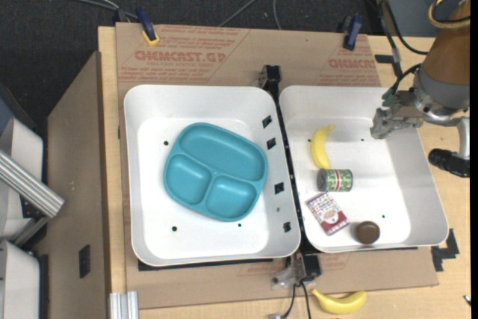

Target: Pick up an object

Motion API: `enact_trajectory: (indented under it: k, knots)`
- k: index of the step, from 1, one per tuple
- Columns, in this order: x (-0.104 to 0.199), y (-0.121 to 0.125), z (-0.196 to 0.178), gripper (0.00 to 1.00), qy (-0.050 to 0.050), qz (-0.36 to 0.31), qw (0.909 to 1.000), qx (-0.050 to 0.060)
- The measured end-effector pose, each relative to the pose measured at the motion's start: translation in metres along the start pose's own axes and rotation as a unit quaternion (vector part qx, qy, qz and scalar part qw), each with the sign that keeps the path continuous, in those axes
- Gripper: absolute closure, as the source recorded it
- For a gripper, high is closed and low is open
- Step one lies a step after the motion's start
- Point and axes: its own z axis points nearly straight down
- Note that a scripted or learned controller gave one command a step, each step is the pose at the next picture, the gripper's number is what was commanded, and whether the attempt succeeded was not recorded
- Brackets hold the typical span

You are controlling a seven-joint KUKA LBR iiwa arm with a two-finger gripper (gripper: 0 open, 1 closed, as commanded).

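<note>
In the right bin [418, 183] lie a yellow banana [321, 146], a small green can on its side [334, 180], a red and white packet [327, 212] and a brown round object [367, 232]. The left bin [142, 160] holds a teal divided plate [215, 171]. My gripper [382, 124] hangs at the right bin's far right corner, well to the right of the banana and touching none of the objects. Nothing shows between its fingers.
A second banana [340, 301] lies on the bench in front of the bins. Clamps [148, 29] hold the cardboard at the back. Cables run across the dark floor behind. The arm's orange band [452, 48] rises at the right edge.
</note>
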Motion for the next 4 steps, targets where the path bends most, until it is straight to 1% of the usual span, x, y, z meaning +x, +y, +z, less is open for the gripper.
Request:
enact_trajectory:
  k: [1,2,3,4]
  knots:
    - [-0.007,0.001,-0.047,1.00,0.000,0.001,1.0000,0.001]
    - [-0.007,0.002,-0.075,1.00,0.000,0.000,1.0000,0.002]
    - [0.054,-0.007,-0.066,1.00,0.003,-0.002,1.0000,0.005]
    - [0.097,-0.018,-0.070,1.00,0.002,-0.001,1.0000,0.005]
